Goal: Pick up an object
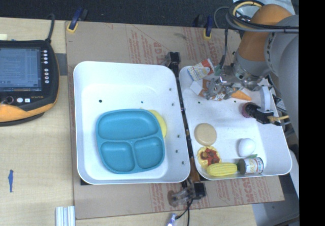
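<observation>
My gripper [217, 89] reaches down into the far end of the right bin [277, 141]. It sits between a small white carton [196, 72] on its left and an orange carrot piece [241, 95] on its right. Metal parts blur together at its tip, and I cannot make out anything held there. Nearer the front of this bin lie a tan round bun [205, 133], a white egg [246, 146], a red and yellow food piece [208, 156], a yellow corn cob [222, 170] and a small bottle [252, 165].
A dark maroon object [249, 110] lies by the right wall beside a black clip. The left bin [86, 83] holds a blue divided plate [131, 139] with a yellow item [159, 121] under its far corner. A tablet [25, 80] rests left of the bins.
</observation>
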Controlling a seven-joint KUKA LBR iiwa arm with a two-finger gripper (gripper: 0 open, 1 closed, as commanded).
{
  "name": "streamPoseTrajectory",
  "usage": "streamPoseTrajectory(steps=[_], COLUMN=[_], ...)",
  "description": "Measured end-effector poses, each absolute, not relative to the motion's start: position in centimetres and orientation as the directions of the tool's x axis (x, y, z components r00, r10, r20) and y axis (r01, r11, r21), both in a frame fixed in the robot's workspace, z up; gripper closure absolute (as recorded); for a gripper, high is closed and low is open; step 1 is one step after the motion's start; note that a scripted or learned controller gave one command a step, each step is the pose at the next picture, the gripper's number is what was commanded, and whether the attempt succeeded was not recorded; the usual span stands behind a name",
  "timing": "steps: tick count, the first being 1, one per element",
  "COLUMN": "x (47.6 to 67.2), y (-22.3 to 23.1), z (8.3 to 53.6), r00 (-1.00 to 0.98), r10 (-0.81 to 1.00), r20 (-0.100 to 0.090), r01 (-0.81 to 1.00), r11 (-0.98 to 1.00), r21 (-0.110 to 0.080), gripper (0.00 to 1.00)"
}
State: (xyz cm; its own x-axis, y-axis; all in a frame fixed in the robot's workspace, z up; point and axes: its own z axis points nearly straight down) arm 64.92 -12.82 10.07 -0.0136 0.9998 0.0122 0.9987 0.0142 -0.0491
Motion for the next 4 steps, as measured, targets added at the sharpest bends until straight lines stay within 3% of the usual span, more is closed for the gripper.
streamPoseTrajectory(steps=[1,2,3,4], x=[60.7,59.5,60.8,60.6], y=[-5.6,-8.1,-13.1,-14.6], z=[19.3,19.2,11.9,11.1], r00=[-0.006,-0.003,-0.004,-0.005], r10=[1.0,1.0,1.0,1.0], r20=[0.0,0.0,-0.003,-0.006], r01=[1.0,1.0,1.0,1.0], r11=[0.006,0.003,0.004,0.005], r21=[-0.004,-0.006,0.01,0.02], gripper=[1.0,1.0,1.0,1.0])
